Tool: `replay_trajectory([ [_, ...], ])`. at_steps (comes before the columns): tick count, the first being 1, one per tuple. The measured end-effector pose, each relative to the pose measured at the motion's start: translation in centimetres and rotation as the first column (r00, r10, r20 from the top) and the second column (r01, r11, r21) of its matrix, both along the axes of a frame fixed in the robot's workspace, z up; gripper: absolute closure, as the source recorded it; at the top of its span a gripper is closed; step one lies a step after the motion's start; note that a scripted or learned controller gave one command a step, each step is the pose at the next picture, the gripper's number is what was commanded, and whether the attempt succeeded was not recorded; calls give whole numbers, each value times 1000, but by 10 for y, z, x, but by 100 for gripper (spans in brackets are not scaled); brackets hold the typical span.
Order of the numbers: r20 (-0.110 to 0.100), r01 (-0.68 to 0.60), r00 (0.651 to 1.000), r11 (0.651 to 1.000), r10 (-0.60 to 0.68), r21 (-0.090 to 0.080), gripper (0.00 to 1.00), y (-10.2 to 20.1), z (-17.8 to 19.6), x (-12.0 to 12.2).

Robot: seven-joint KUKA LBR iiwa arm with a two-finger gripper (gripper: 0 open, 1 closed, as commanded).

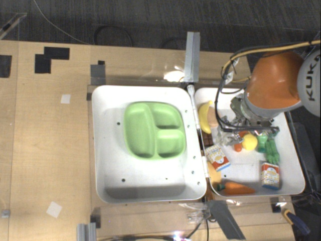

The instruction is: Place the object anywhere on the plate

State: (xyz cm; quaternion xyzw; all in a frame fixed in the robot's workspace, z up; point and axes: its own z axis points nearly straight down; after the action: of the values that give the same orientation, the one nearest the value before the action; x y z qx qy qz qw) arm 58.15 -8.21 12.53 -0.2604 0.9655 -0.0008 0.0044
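A green divided plate [153, 129] lies in the left white bin [115, 185], with nothing on it. The arm hangs over the right bin [293, 179], its orange band and wrist covering the gripper [248, 133], which is down among the toy food. Around it lie a yellow banana [204, 116], a yellow lemon [250, 142], a small red piece [238, 146] and a green vegetable [271, 149]. The wrist hides the space between the fingers.
Near the front of the right bin lie an orange carrot [238, 188], a small carton [217, 157] and a red-and-white box [270, 175]. A metal post [192, 59] stands behind the divider between the bins. Cables loop over the arm.
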Motion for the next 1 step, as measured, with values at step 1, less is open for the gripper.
replay_trajectory([
  [1,10,0,1000,1000,0,1,100,1,13,3],
])
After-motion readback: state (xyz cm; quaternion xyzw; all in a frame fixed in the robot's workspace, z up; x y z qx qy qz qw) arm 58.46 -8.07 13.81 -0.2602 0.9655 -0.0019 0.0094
